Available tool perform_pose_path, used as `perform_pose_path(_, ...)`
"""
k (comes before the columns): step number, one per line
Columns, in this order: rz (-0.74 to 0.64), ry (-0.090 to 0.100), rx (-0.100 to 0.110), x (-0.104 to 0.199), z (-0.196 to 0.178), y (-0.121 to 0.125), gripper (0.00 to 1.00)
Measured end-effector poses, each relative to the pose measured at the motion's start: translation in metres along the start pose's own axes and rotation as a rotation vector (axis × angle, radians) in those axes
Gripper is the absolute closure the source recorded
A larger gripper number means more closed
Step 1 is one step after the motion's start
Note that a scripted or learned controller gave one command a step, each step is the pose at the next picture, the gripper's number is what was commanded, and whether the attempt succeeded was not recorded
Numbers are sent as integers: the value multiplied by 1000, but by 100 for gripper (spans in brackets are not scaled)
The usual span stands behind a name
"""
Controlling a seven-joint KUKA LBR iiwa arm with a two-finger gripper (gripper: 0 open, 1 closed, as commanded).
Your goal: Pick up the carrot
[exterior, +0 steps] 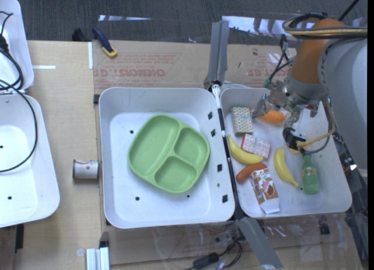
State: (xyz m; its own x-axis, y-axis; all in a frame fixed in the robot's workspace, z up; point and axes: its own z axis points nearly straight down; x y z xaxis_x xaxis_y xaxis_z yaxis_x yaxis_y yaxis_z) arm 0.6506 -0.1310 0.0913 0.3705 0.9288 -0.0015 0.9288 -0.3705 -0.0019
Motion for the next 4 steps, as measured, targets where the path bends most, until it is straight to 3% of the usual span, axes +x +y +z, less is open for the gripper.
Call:
perform_pose_path(1,202,0,2,12,0,-16,0)
perform_pose_path(2,199,-2,3,12,-8,-16,100)
perform_pose_path(3,134,0,-1,30,-85,-22,100)
perform_pose_path(4,133,0,0,30,-85,-23,0)
